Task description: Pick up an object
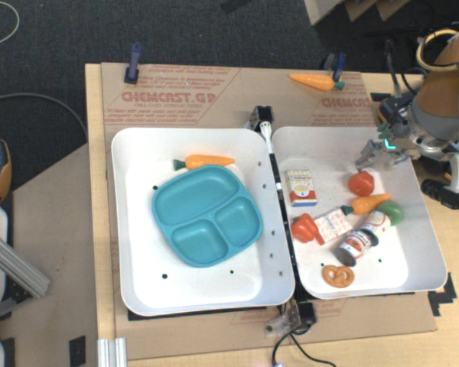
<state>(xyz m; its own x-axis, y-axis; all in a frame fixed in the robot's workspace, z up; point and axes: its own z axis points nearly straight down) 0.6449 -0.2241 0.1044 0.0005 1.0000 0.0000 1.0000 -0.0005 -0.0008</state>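
My gripper hangs over the far right part of the right bin, fingers spread open and holding nothing. Just below and left of it lies a red tomato. Close by are an orange carrot with a green piece beside it, a small white and red carton, a red pepper, a white packet, a bottle lying on its side and a pretzel.
The left bin holds a teal divided plate and a carrot. Another carrot lies on the cardboard behind the bins, beside a blue clamp. The arm's orange band rises at the right edge.
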